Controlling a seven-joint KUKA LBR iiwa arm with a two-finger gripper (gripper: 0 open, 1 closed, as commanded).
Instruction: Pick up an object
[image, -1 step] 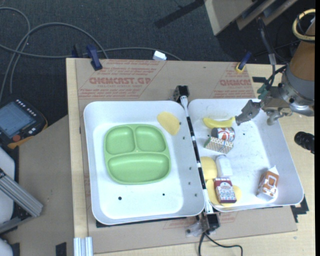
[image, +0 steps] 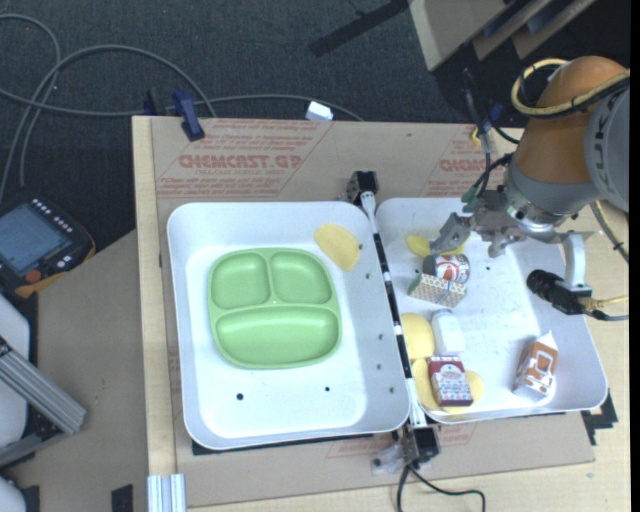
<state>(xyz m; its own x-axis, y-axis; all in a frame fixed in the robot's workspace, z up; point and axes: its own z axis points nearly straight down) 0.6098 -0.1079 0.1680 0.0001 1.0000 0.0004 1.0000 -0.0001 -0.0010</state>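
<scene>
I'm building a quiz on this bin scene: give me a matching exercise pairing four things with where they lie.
Things:
1. green divided plate
2. yellow chip
3. orange-and-white carton
4. red-and-white carton

Places:
A. right bin, near its front right corner
B. left bin, at its back right, just past the plate
C. right bin, near its front left corner, partly on a yellow piece
D. middle of the left bin

Pairs: 1-D, 2-B, 3-A, 4-C
</scene>
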